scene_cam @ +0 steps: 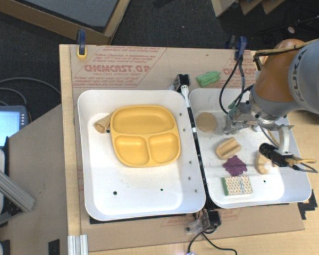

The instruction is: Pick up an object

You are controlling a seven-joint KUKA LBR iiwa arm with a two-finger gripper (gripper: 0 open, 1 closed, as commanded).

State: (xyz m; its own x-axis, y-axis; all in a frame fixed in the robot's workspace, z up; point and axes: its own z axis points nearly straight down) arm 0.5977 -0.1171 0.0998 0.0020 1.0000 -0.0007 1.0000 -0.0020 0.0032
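Brown bench board [122, 68] printed "CHEMCAST GP", white bins [95, 195]

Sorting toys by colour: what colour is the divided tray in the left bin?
Yellow: the divided tray, clearest in the camera view.

- The bench [149, 62] is viewed from one fixed camera set above it, looking down at a slant.
- Both white bins [95, 158] are taken in whole.
- The arm [292, 73] is seen entering from the right.
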